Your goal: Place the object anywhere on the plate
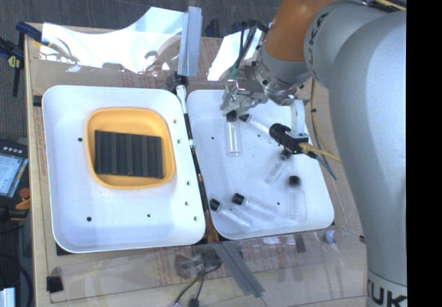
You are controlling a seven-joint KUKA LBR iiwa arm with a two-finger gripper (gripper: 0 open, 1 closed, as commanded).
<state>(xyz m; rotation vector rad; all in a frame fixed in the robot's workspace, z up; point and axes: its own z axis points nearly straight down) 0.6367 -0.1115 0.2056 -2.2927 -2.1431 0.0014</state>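
Low over the far-left part of the right bin, close to the divide between the two bins: the gripper, metal-grey, below the orange band of the arm. How wide it stands, or whether it has hold of anything, not to be told from this angle. Directly beneath it, on the white floor, a clear vial with its black cap at the gripper's tip; touching or merely just beside, impossible to say. A little to the right, a black fitting with a yellow lead trailing off towards the arm.

Farther out in the same bin, four more vials: one faint against the white near the middle, one upright-looking by the right wall, two lying side by side along the near edge, black caps to the left.

Across the divide, in the left bin, the yellow plate, squarish with rounded corners, a dark ridged panel at its centre. Well apart from every vial, with none of them on it.

Beyond the bins, at the far edge of the bench, crumpled white sheeting and an upright grey bar.
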